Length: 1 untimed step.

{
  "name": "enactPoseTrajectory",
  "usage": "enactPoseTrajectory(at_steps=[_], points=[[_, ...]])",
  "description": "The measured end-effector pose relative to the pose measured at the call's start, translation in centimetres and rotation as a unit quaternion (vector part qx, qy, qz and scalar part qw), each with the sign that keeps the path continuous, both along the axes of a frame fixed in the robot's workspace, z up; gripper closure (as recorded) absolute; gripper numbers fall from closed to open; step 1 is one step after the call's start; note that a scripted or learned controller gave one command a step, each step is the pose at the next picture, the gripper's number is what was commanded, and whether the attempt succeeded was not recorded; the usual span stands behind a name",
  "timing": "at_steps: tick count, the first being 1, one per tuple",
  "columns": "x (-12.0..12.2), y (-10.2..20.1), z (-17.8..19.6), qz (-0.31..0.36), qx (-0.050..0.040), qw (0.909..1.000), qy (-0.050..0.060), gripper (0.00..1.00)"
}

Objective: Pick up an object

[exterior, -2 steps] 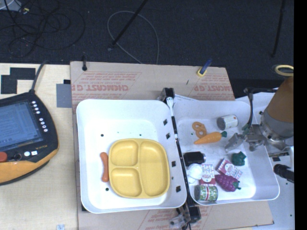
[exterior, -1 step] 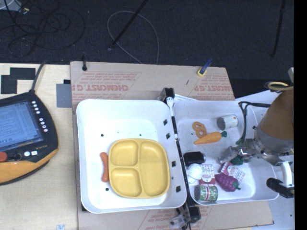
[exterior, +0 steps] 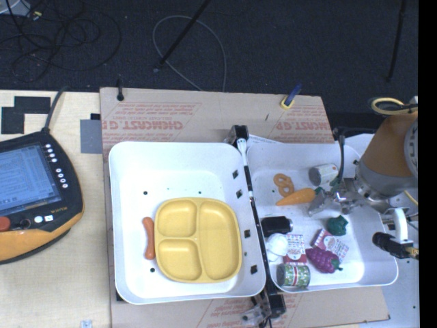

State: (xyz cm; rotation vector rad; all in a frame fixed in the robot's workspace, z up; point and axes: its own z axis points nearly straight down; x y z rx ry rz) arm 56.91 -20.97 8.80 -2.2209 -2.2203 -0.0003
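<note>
So the arm (exterior: 390, 152) is reaching into the right bin (exterior: 382, 273) from the side, and the gripper (exterior: 326, 200) is down low among the clutter, right next to the toy carrot (exterior: 297, 197). Honestly can't tell from here whether the pincer is wide, narrow or has anything in it; the metal bits blur together. All the grabbable stuff is piled in that bin: a pretzel (exterior: 283, 181) just above the carrot, a grey cup (exterior: 322, 175) on its side, a dark green piece (exterior: 336, 225), purple grapes (exterior: 323, 259), a green can (exterior: 294, 275) and a black block (exterior: 276, 225). My guess is it's going for the carrot. The left bin (exterior: 136, 176) just has a yellow divided plate (exterior: 198, 240) and a little sausage (exterior: 148, 238) beside it, which looks like the drop-off side.
</note>
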Motion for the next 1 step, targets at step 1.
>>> enactPoseTrajectory(at_steps=[1], points=[[-5.35, 1.19, 0.05, 0.0, 0.0005, 1.0, 0.001, 0.0]])
